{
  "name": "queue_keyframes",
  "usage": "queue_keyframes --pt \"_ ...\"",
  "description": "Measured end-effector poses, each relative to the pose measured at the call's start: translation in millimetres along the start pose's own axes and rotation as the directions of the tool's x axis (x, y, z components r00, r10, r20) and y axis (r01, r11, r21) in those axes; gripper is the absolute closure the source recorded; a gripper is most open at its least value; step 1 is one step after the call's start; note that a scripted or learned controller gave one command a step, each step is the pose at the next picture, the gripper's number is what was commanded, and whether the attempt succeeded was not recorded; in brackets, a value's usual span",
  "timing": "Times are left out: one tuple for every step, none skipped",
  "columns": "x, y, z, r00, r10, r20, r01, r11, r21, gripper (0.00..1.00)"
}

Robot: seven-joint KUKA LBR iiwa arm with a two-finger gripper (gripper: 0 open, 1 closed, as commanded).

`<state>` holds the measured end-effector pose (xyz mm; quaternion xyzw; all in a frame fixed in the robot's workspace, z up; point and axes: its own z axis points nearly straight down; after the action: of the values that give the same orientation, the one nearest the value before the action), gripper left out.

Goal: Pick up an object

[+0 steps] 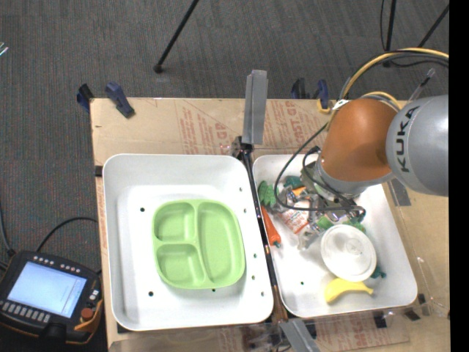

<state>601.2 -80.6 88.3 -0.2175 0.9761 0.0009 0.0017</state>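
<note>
The bench [176,123] is a brown board with red printing, clamped at its far edge, and it carries two shallow white bins side by side. The left bin [124,174] holds a light green divided plate [198,243] with three compartments, lying flat near the bin's middle. The right bin [396,270] holds the clutter of small things. The grey arm [425,149] comes in from the right, its orange band [359,141] bulging over the far half of this bin, with cables looping above and below it. The gripper [322,215] hangs beneath the band, low over the pile at the bin's middle; whether it is spread or closed, or has hold of anything, I cannot tell, since the wrist and cables cover it. Just nearer the camera than the gripper lies a round white bowl [349,252], and touching the bowl's near rim is a yellow banana [347,290]. A red-and-white packet [293,221] lies just left of the gripper. An orange carrot [270,227] lies along the bin's left wall, with a green piece [265,193] just beyond it. A handheld control pendant [47,292] with a lit screen sits on the floor at lower left.
</note>
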Motion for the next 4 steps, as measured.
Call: queue_keyframes --pt "34.1 14.2 0.8 0.995 0.101 -0.003 -0.101 0.995 -0.001 0.0" --pt "-1.9 -0.6 0.1 0.977 0.213 -0.001 -0.213 0.977 0.0 0.0" --pt "-3.6 -10.6 0.3 0.899 0.439 0.0 -0.439 0.899 0.001 0.0" --pt "-5.6 -9.8 -10.3 0.901 0.434 0.004 -0.434 0.901 0.001 1.0"
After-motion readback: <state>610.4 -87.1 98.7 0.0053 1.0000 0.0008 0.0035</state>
